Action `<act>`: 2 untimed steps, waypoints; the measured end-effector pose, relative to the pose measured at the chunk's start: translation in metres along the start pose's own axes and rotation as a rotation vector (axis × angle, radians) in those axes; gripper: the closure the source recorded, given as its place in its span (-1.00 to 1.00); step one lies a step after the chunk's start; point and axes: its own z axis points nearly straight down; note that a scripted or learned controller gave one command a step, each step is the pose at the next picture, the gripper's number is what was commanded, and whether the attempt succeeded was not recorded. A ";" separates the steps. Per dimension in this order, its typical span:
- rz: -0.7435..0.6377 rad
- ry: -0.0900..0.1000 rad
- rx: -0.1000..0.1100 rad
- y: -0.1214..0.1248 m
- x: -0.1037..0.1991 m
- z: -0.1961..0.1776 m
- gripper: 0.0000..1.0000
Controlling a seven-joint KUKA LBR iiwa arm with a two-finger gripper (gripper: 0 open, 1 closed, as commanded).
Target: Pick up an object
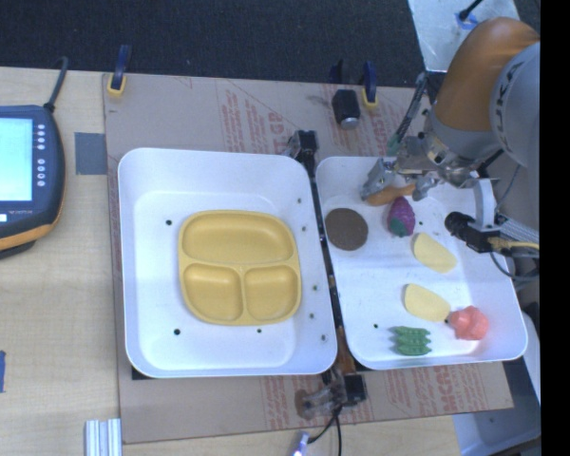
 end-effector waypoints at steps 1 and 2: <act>0.004 -0.001 -0.001 0.010 -0.042 0.032 -1.00; 0.002 -0.001 0.001 -0.020 -0.049 0.042 -1.00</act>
